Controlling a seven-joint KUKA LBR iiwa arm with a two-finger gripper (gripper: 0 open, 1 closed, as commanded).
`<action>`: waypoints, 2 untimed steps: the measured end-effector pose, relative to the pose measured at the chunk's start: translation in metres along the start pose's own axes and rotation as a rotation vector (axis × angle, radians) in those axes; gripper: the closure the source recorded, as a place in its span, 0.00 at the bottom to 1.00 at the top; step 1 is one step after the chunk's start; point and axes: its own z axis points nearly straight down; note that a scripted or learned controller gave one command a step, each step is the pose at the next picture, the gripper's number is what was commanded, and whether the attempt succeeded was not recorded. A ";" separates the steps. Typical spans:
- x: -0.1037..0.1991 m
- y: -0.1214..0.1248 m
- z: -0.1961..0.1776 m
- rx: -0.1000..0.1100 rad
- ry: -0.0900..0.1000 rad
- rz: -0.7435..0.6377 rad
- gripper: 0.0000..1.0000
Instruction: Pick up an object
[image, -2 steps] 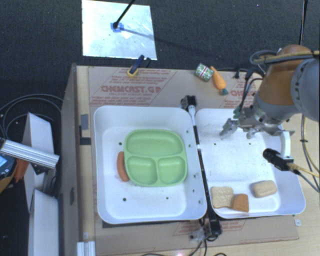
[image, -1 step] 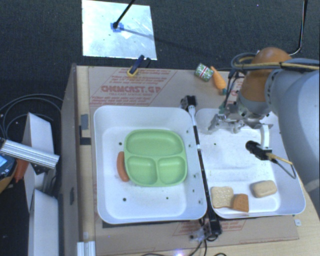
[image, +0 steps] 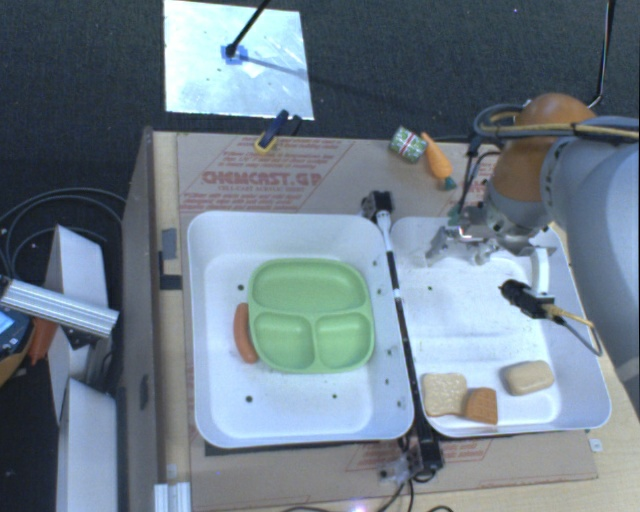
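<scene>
Two white bins are sitting side by side on the bench. Over the right bin (image: 585, 385), at its far edge, the jaws (image: 462, 243) are hanging; their spread cannot be told. Nearer the camera than the jaws, bread slices (image: 460, 394) and a beige block (image: 526, 377) are lying apart from them.

You get even, fairly bright overhead light on both white bins (image: 300, 420), which wash out a little toward their middles. At the upper left of the frame a metal sheet (image: 235, 55) throws back pale glare. The floor around the counter (image: 290, 165) stays dark, nearly black. Shadows are soft and short, hugging the green plate (image: 310, 315) and the foods at lower right. The whole frame is slightly soft and grainy; the arm (image: 590, 170) at right looks blurred.
</scene>
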 end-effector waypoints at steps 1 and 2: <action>-0.015 -0.009 0.000 0.001 0.000 0.000 0.00; -0.015 -0.007 -0.011 -0.003 -0.001 -0.001 1.00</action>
